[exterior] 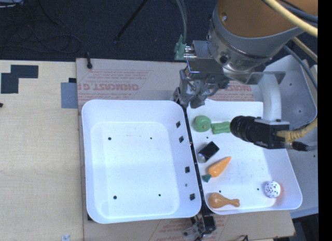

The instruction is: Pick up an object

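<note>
A: From the camera view, where is the end effector point(196, 95)?

B: At the far edge of the right bin point(290, 183), just beyond the green toy point(210, 125). Whether it is open or closed cannot be told.

A: Anything picked up?

B: No. All 5 objects lie in that bin, including the orange carrot point(220, 166). The grasp looks yet to come.

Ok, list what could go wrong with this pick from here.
1. The gripper hangs over the rims where the two bins meet, so a straight descent may strike the rim rather than an object.
2. The green toy, black block and orange carrot lie close together near that wall, so the fingers may nudge a neighbour or close on nothing.
</note>
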`<state>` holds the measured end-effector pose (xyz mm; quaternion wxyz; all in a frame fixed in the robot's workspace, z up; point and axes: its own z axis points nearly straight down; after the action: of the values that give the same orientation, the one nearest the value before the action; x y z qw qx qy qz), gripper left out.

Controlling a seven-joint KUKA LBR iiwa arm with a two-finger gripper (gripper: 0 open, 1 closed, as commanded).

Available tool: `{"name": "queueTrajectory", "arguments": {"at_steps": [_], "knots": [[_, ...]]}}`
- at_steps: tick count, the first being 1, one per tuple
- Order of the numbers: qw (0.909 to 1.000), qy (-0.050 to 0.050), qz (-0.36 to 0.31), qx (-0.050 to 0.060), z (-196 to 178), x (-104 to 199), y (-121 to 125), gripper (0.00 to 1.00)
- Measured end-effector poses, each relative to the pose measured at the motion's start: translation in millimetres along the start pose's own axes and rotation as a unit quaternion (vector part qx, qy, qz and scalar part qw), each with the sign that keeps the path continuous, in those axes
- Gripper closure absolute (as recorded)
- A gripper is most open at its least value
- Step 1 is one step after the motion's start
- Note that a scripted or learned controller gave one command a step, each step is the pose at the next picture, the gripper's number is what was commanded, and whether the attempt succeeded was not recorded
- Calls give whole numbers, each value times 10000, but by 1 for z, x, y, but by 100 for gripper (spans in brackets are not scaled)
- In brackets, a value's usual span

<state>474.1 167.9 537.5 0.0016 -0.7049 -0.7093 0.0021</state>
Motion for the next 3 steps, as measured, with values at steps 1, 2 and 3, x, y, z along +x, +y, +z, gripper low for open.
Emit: {"name": "queueTrajectory", "arguments": {"at_steps": [1, 2, 3], "knots": [[10000, -4, 11, -8, 1, 34, 14, 100], [10000, -13, -13, 10, -9, 34, 13, 100], [10000, -21, -38, 34, -18, 35, 14, 100]]}}
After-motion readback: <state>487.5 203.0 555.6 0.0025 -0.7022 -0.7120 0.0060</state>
